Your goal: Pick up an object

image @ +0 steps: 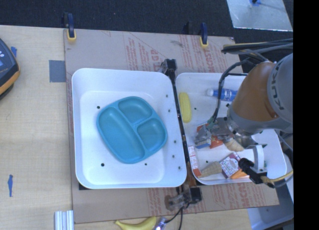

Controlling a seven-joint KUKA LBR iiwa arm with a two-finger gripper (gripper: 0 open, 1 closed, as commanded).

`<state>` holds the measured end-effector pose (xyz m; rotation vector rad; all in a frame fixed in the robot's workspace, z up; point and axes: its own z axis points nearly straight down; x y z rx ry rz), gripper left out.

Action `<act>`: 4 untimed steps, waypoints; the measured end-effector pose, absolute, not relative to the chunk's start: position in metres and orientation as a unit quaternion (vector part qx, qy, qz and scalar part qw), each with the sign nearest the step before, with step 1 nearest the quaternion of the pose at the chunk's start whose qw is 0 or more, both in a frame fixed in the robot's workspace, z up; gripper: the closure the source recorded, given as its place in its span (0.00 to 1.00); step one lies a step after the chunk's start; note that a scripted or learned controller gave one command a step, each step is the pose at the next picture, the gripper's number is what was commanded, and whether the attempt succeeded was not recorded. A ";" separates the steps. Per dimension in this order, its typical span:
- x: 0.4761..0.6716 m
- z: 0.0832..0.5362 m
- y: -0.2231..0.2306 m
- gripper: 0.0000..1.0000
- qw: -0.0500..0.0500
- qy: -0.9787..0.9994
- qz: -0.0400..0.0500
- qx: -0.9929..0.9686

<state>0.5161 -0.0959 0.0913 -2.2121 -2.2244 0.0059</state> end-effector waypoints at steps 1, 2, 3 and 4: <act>0.516 0.101 -0.097 1.00 0.003 -0.711 0.003 -0.704; 0.516 0.101 -0.097 0.00 0.003 -0.711 0.003 -0.704; 0.516 0.111 -0.098 1.00 0.003 -0.712 0.004 -0.702; 0.516 0.111 -0.097 0.00 0.003 -0.712 0.004 -0.702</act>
